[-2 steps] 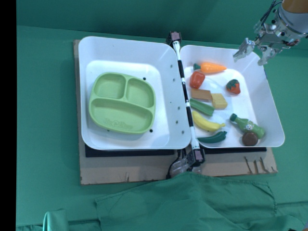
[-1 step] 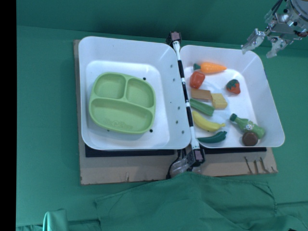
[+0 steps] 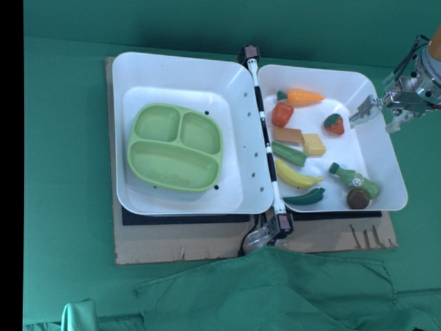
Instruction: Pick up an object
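Now two white bins sit side by side on the desk.
Left bin point(image 3: 138, 71) has a green plate point(image 3: 175, 147); right bin point(image 3: 386, 164) has toy food: carrot point(image 3: 304, 96), banana point(image 3: 296, 177), strawberry point(image 3: 334, 124), bottle point(image 3: 353, 180). The gripper point(image 3: 377, 113) hangs spread and bare over the right bin's far side.

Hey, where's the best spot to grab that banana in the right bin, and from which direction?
Probably the banana at its thick middle, coming straight down, fingers closing across its width. It lies flat, running diagonally; the cucumber sits close to its upper end, so the middle looks clearest.
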Controlling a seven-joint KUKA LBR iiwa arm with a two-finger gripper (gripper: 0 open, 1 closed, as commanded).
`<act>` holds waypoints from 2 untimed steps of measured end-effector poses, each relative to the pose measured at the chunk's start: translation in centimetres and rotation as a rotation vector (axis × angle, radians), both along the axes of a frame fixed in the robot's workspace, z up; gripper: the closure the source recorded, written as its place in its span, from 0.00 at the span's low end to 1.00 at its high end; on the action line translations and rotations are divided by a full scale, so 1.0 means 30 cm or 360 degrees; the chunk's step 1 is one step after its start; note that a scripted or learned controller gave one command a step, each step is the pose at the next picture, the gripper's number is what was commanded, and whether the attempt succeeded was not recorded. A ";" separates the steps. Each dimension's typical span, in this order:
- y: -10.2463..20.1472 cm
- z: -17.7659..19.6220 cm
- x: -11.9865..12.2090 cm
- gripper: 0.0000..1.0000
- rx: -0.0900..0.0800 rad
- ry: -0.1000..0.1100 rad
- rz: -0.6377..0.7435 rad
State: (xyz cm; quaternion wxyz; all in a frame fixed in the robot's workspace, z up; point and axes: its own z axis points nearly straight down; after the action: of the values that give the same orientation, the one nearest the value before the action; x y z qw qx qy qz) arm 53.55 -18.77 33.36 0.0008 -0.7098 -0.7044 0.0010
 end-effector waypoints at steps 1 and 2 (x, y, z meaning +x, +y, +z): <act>0.002 -0.079 0.064 0.00 -0.0003 -0.0005 0.0007; 0.000 -0.213 -0.212 0.00 0.0001 0.0004 -0.0001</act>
State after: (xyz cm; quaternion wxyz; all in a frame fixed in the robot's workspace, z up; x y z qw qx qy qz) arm 47.18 -18.78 26.97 0.0019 -0.7101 -0.7041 0.0017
